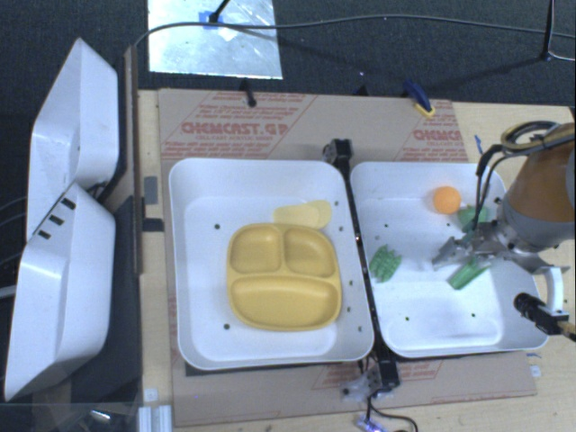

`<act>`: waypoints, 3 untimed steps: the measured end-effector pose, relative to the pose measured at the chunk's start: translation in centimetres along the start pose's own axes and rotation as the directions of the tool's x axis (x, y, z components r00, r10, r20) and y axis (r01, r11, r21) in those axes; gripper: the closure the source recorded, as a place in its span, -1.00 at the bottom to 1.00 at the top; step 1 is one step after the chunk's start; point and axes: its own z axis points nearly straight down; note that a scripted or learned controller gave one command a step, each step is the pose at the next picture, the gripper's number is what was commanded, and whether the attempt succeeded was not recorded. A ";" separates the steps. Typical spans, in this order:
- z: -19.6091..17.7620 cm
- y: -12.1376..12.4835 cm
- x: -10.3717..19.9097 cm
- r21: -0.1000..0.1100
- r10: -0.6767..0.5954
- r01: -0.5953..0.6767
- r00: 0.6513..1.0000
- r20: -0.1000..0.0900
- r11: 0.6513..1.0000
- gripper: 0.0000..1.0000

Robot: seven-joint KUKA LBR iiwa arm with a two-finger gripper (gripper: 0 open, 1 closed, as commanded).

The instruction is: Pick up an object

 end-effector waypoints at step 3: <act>-12.7 0.9 -0.9 -0.009 -0.001 0.001 1.000 0.002 1.000 1.00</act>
